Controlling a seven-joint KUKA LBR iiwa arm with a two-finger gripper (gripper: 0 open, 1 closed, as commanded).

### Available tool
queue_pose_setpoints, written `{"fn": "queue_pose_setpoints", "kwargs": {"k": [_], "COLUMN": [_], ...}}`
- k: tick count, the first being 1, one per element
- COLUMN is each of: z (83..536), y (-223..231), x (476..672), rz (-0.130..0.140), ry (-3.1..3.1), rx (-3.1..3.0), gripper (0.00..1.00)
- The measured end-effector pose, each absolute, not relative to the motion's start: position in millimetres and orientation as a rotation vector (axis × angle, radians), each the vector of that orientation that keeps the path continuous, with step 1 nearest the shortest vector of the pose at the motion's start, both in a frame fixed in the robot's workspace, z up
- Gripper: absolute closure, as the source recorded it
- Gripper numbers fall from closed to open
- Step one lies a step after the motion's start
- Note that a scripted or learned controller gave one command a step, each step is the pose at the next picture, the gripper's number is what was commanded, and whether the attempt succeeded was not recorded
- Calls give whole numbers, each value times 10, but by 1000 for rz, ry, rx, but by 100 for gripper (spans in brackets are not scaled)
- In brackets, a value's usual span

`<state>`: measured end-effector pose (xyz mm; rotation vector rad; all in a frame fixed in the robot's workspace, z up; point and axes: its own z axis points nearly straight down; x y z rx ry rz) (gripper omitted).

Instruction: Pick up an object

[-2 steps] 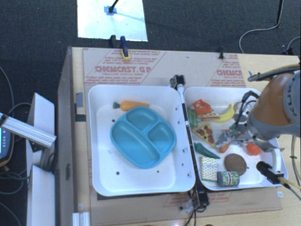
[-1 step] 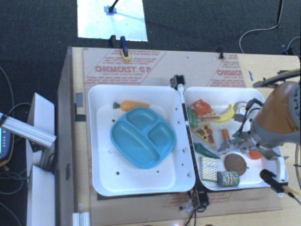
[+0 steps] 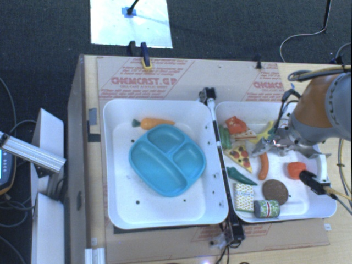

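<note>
While fingers (image 3: 268,143), state unclear, hover at its top, red sausage (image 3: 263,166) lies near-vertical, right bin (image 3: 324,205).

You see a blue divided plate (image 3: 167,159) and an orange carrot (image 3: 155,123) in the white left bin (image 3: 118,202), red-printed lettering across the tan surface (image 3: 181,77).

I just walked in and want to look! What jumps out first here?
The big blue divided plate fills the middle of the left bin, with a toy carrot just above it. The right bin is crowded with toy food, like a pizza slice, and the gripper hangs over it.
</note>
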<state>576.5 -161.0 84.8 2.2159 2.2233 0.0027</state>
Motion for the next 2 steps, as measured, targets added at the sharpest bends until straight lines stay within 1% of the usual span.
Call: {"fn": "queue_pose_setpoints", "kwargs": {"k": [1, 2], "z": [840, 945], "y": [-1401, -1403], "x": [5377, 5384], "rz": [1, 2], "ry": [2223, 2224], "rx": [2219, 2217], "gripper": [0, 100]}}
